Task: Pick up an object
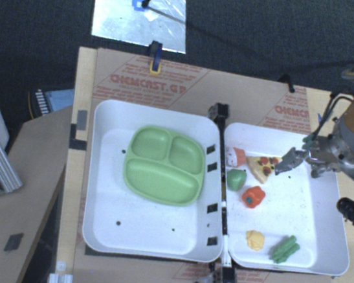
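- Two shallow white bins are sitting side by side; the right bin (337,255) is holding the small toy foods, and the left bin (97,224) is holding a green divided plate (164,165).
- Reaching in from the right, the gripper (286,163) is hovering just beside the pizza slice (265,167), its tip nearly touching the slice's right end.
- Whether it is clenched or released is impossible to tell from this angle; nothing is visibly held.
- The pizza slice is lying left of and slightly below the gripper.
- Crowding the pizza slice: a red-and-white piece (235,156) to its left, a green pepper (236,178) lower left, a red tomato (253,196) just below.
- Well apart from the pizza slice, toward the near wall, are lying a yellow piece (255,239) and green beans (285,249).
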